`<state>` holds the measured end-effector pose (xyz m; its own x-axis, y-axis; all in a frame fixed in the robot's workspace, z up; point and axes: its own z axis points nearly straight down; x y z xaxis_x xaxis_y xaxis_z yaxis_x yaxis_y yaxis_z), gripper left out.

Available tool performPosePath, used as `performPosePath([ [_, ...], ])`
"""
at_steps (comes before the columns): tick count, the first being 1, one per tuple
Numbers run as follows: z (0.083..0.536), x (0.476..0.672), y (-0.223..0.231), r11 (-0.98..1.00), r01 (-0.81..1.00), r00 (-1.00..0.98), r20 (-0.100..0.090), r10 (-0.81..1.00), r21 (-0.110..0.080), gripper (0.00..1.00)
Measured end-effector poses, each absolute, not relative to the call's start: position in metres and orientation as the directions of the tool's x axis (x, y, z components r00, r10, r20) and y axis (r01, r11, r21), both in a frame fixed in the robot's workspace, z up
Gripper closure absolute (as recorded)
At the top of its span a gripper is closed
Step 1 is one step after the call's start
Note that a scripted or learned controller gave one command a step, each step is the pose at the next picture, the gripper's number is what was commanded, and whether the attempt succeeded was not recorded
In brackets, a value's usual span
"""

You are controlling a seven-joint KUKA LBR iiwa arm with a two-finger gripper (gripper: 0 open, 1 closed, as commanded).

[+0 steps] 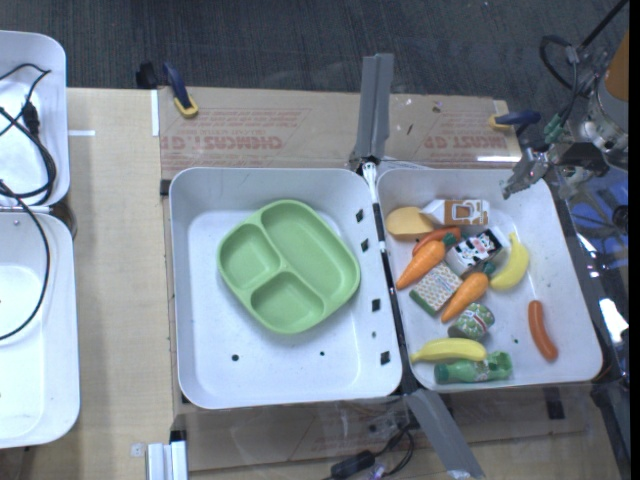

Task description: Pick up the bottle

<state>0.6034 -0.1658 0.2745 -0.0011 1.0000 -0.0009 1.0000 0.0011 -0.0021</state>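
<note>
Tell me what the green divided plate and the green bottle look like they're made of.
The green divided plate looks like moulded plastic with a matte finish: even pale colour, soft rounded compartment edges. The green bottle, lying at the right bin's near edge, seems glossier plastic, judging by small highlights, though it is too small to be sure.

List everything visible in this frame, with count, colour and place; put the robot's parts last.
bottle: 1, green, lying at right bin's near edge
bananas: 2, yellow, one by the bottle, one further right
carrots: 2, orange, middle of right bin
sausage: 1, red-orange, right side of right bin
divided plate: 1, light green, in left bin
bins: 2, white, side by side on the bench
claw: 1, dark metal, over right bin's far right corner
</note>
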Motion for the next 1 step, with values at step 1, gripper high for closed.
performPosePath([
  [1,0.1405,0.5928,-0.0932,0.162,0.987,-0.162,0.0,0.987,-0.002,0.0],
])
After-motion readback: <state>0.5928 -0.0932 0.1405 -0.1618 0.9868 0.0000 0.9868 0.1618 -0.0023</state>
